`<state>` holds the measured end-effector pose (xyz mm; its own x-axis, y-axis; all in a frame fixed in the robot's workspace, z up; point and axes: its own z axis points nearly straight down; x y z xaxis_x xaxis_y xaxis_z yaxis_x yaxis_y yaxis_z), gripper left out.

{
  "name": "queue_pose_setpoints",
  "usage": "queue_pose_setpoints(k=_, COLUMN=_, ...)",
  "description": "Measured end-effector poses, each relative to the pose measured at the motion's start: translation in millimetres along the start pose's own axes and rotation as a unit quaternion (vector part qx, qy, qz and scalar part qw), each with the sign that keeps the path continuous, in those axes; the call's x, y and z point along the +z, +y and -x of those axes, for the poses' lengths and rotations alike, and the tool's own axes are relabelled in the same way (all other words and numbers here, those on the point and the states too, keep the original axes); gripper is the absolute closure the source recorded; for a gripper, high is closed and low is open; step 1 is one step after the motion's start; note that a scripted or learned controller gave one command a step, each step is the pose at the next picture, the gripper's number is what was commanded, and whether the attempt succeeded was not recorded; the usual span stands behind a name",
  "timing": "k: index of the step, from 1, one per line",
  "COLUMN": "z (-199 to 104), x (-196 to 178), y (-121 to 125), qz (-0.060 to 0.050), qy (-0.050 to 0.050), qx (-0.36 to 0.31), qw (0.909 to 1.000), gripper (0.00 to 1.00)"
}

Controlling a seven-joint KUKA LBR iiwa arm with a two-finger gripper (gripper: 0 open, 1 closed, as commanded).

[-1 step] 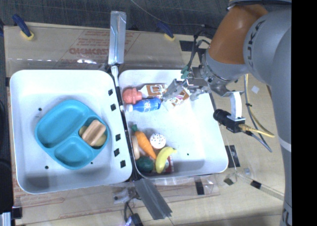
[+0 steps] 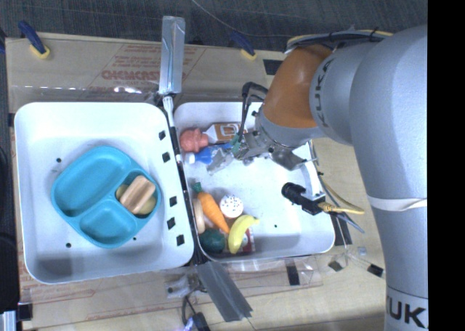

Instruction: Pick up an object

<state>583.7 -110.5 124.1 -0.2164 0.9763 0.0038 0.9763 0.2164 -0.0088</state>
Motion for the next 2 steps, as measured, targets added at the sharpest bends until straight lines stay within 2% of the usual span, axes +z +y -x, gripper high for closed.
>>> queue_pose_setpoints(k=1, z=22.6, x=17.6, y=31.8, qz=0.001, qy=-0.002, qx=-0.191, qw=0.9815, gripper=0.0)
queue_pose_setpoints(k=2, z=28.1, x=4.2, y=58.2, qz=-0.019, qy=-0.001, qx=-0.278, qw=0.9605, gripper=0.0)
